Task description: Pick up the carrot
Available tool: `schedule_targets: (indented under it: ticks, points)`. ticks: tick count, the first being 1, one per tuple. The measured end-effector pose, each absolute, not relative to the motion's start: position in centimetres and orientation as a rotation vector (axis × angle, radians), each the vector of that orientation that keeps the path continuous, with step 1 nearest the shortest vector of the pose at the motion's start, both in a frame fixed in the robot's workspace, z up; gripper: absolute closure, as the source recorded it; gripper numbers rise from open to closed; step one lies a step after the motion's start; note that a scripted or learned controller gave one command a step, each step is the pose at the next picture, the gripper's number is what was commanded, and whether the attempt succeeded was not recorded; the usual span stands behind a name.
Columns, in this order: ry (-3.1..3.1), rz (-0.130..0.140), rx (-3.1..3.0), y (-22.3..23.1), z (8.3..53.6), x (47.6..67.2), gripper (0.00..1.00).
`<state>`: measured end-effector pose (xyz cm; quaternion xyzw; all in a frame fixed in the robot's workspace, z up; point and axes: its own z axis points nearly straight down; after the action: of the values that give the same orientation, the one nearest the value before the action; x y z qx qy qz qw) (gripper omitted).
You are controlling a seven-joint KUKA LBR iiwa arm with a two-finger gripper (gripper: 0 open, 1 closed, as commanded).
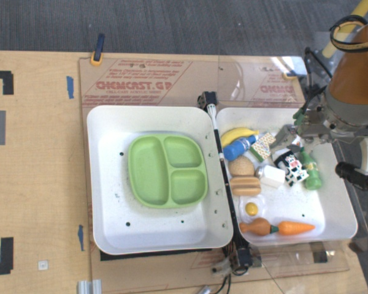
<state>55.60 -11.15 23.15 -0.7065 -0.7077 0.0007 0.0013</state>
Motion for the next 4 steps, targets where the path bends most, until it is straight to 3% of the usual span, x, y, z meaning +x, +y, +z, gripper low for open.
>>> schedule_targets:
  ticks: [1,2,4]
  points:
    - [-2.246,0.006,-2.185,-5.2,19.2,48.2,0.00]
    - [-2.323,-0.006,-2.123,-9.7,9.6,48.2,0.00]
    - [-1.956,-0.014,-2.472,-9.2,9.0,48.3,0.00]
